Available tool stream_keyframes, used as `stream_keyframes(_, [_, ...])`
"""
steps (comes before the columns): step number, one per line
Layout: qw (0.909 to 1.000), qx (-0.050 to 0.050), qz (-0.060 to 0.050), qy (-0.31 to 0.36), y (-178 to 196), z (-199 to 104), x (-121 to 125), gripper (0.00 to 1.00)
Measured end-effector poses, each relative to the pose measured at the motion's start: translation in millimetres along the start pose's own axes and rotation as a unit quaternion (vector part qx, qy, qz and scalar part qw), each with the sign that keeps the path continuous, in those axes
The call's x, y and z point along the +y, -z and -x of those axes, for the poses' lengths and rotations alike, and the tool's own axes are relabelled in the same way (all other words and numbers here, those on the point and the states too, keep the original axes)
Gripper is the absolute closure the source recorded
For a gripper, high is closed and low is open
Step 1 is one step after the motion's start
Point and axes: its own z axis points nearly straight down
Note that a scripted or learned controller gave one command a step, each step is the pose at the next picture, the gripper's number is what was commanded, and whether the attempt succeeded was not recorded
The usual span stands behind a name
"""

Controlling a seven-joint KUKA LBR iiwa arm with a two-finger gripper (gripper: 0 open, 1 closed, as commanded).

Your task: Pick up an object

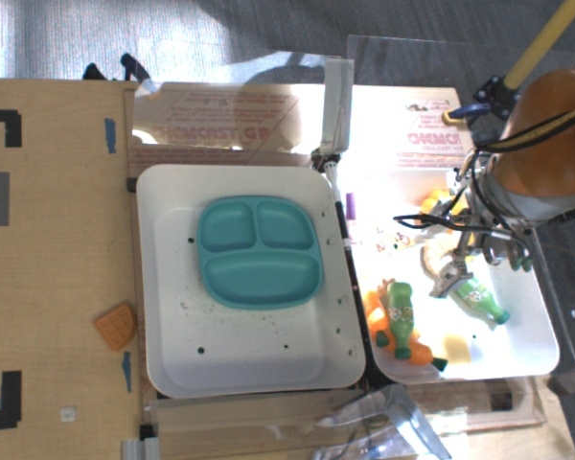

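Pincer (449, 278) hangs low in the right bin (532, 348), its opening impossible to judge. Just beside it, down and to its right, lies a green bottle (480, 300), long axis slanting away toward the bin's near right corner.

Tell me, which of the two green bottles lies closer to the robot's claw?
The green bottle farther right, lying tilted just beside the gripper. The other green bottle sits farther left among orange pieces.

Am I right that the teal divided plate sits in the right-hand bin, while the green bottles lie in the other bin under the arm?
Not quite: the teal divided plate sits in the left-hand bin, as the camera view shows. The green bottles do lie in the other bin, under the arm.
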Motion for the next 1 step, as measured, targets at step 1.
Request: stream_keyframes(1, [0.9977,-0.006,-0.002,0.067,-98.7,59.3,-56.5,0.00])
